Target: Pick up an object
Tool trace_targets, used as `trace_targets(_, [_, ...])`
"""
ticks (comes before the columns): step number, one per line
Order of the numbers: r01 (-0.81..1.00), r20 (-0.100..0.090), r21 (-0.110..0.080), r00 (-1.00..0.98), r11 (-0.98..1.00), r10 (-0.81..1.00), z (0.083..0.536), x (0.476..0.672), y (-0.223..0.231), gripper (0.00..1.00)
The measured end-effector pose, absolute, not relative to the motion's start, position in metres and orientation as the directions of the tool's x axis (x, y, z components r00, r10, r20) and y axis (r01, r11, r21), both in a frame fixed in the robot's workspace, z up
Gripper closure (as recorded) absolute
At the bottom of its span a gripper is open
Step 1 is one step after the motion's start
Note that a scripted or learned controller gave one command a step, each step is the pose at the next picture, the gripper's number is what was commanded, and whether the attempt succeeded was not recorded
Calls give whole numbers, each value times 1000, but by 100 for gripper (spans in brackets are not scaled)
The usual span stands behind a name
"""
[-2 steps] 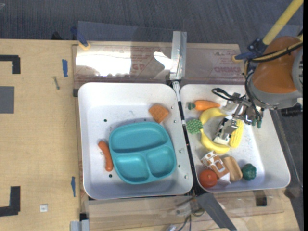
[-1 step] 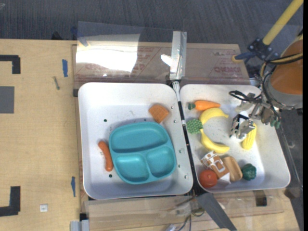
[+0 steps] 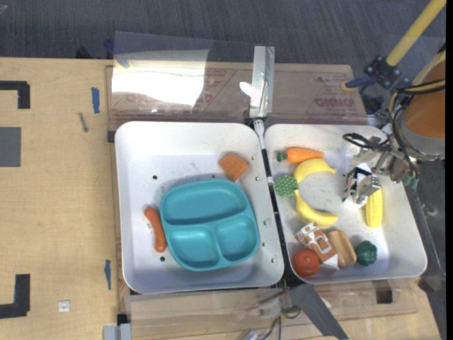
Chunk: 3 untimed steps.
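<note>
Gripper [image 3: 359, 188], fingers slightly apart and holding nothing, hangs in right bin [image 3: 414, 257] beside corn [image 3: 374, 207], banana [image 3: 315, 190]

Grey arm [image 3: 417, 137] with an orange band [image 3: 432, 115] above the wrist, black cables looping beside it, ending in a metallic two-finger gripper [image 3: 359, 187] with dark and silvery parts

Slanted overhead view of both bins [image 3: 134, 190]
</note>
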State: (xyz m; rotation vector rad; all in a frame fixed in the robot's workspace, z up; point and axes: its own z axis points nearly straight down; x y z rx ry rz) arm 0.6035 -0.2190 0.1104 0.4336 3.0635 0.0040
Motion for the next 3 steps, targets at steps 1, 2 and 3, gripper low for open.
trace_targets(1, [374,-1,3,-927,927,374,115,581,-153,0])
trace_targets(2, [451,-10,5,-893,893,451,89,568,-172,0])
trace_targets(3, [750,-8,8,-661,661,750,89,524,-119,0])
